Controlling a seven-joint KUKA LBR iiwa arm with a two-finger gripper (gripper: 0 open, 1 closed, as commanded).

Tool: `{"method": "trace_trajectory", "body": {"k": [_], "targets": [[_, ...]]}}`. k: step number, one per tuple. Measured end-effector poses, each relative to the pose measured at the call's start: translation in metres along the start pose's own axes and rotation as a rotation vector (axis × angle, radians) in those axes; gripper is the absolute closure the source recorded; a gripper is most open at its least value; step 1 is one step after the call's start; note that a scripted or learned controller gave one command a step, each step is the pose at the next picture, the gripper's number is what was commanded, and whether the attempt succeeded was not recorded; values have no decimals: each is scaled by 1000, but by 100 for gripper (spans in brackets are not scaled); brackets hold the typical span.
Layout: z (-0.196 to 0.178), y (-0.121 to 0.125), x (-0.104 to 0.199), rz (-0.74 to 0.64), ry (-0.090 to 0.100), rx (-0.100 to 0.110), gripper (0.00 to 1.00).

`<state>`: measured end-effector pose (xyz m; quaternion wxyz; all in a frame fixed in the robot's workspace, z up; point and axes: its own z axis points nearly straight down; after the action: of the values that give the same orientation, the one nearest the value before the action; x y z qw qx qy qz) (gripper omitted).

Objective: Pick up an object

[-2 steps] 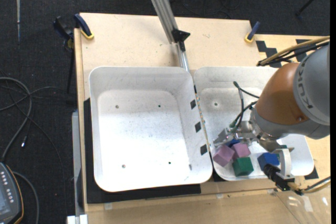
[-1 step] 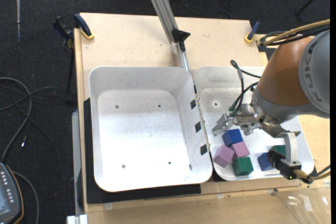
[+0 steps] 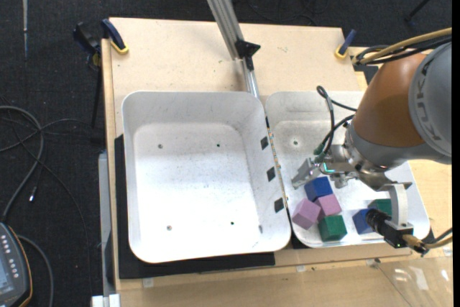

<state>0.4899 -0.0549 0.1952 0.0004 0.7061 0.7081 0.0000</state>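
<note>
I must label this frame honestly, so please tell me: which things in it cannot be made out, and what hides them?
- Pincer: too small and dark in the camera view to tell whether it is open or shut.
- Right bin: its right side lies under the arm's wrist.
- Dark green block: partly covered by a white bracket.
- Blue block: its upper edge sits under the pincer mount, so contact is unclear.

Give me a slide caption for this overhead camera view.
KUKA arm's gripper over the right bin, above a blue block among purple and green blocks.
</note>
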Motion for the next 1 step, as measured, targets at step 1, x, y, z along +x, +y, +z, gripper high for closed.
{"method": "trace_trajectory", "body": {"k": [1], "targets": [[80, 1, -53, 9, 2, 0, 0]]}}
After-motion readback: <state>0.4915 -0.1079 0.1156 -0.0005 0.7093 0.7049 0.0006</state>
